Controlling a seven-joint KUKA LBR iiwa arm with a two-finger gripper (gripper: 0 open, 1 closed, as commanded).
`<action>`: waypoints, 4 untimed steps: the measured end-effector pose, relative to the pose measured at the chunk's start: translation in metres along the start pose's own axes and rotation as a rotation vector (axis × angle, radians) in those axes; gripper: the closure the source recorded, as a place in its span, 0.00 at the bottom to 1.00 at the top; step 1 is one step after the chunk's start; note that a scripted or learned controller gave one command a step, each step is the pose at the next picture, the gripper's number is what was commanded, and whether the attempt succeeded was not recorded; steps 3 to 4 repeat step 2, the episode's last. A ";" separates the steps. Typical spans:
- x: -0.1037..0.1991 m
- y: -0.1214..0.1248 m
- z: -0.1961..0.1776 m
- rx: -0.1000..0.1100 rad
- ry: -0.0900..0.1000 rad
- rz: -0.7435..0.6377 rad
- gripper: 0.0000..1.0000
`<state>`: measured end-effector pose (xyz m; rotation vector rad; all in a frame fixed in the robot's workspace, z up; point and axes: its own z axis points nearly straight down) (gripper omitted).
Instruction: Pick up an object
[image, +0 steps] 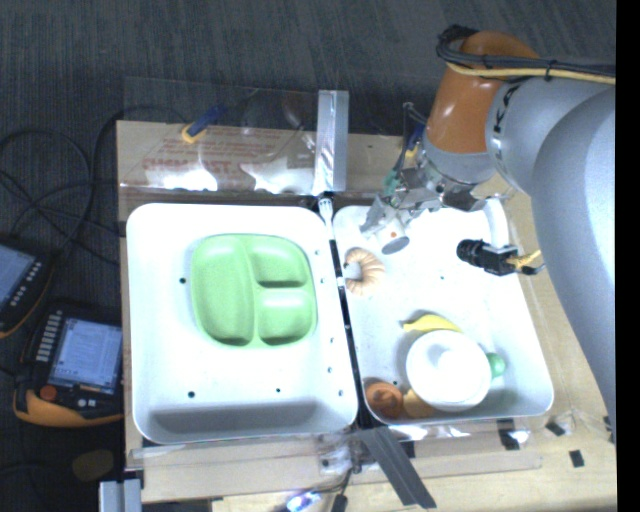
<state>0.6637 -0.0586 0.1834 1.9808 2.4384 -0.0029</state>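
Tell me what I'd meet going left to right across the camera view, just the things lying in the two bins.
green divided tray → ring-shaped doughnut → white bowl

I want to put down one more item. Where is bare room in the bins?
Left bin: the strip in front of the green plate. Right bin: the middle, between the doughnut and white bowl. Its front is crowded.
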 end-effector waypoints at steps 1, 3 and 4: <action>0.026 -0.056 0.001 0.004 0.000 0.622 1.00; 0.018 -0.060 -0.087 0.002 -0.002 0.555 1.00; 0.018 -0.060 -0.087 0.002 -0.002 0.555 1.00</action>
